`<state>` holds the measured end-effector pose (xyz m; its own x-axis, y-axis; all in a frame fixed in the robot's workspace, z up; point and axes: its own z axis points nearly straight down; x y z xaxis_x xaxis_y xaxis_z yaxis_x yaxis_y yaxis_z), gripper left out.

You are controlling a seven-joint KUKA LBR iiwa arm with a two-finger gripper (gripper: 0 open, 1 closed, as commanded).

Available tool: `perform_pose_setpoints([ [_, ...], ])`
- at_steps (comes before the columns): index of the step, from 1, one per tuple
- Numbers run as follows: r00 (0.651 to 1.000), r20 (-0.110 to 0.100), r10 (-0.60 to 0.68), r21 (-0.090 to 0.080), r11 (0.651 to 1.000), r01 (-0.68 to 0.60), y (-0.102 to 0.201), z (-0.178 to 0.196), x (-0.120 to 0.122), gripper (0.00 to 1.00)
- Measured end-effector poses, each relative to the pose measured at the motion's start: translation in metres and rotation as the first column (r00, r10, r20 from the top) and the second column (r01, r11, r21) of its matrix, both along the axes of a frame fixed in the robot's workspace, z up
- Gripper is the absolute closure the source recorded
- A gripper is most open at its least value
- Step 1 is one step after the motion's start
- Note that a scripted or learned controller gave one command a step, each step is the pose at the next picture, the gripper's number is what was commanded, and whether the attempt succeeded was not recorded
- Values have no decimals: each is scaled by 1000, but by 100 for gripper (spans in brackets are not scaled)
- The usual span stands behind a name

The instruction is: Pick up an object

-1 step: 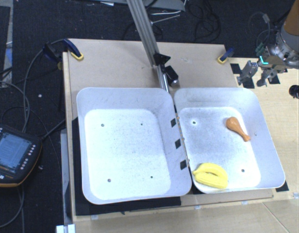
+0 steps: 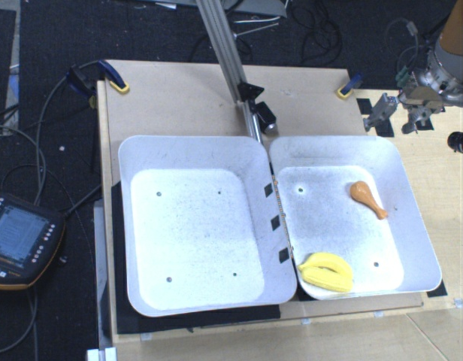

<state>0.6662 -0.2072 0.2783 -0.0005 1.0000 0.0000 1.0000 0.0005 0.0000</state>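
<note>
Resting on a tan bench (image 2: 307, 81) — perhaps plywood — two white bins (image 2: 141, 156).

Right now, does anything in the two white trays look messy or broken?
Nothing stands out. The orange toy drumstick and the yellow banana toy lie apart in the right bin, both whole. The gripper hovers beyond that bin's far corner.

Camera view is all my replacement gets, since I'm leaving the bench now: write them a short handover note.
Gripper: above the bench beyond the right bin's far right corner, holding nothing; open or shut cannot be told.
Things: orange drumstick-shaped toy and yellow banana-like toy both lie in the right bin, drumstick toward the far right, banana at the near edge.
Done: nothing picked.
Left: descend, grasp one, lift.
</note>
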Motion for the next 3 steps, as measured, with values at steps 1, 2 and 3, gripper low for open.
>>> perform_pose_setpoints([
  [1, 1000, -5, 0, 1, 1000, 0, -2, -63, -1, 0],
  [2, 1000, -3, 1, 1, 1000, -1, 1, -107, 3, 0],
  [3, 1000, -5, 0, 1, 1000, 0, 2, -170, 6, 0],
])
